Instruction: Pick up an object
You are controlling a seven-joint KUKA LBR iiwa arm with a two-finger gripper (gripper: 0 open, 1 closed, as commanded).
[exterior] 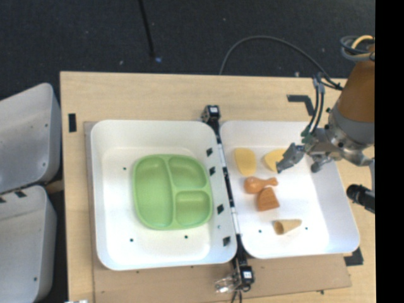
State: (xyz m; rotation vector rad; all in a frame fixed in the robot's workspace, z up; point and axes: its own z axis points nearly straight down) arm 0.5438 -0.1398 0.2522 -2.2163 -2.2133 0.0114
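Camera view: I look down at a slant on a pale wooden counter (158, 96) that carries two shallow white bins side by side.
Left bin (110, 232): it holds a light green divided tray (170, 190) with three compartments, lying flat near the middle.
Right bin (328, 219): it holds five small food-like pieces, all in its left half.
Yellow slab (245, 161): a flat pale yellow piece near the divider between the bins, toward the bin's far side.
Yellow wedge (273, 159): a smaller yellow piece just right of the slab, its right end partly hidden behind my tool.
Orange drumstick (259, 184): an orange piece with a rounded left end, lying below the two yellow pieces.
Orange chunk (267, 199): a darker orange lump just below the drumstick, close to it or touching; I cannot tell which.
Tan cone (287, 226): a small beige cone lying on its side, nearest the bin's front edge, apart from the rest.
Arm (356, 103): grey with an orange band, reaching in from the right over the right bin.
Tool (302, 158): I see its two dark fingers spread apart, the left finger (290, 157) at the yellow wedge's right end; nothing sits between them.
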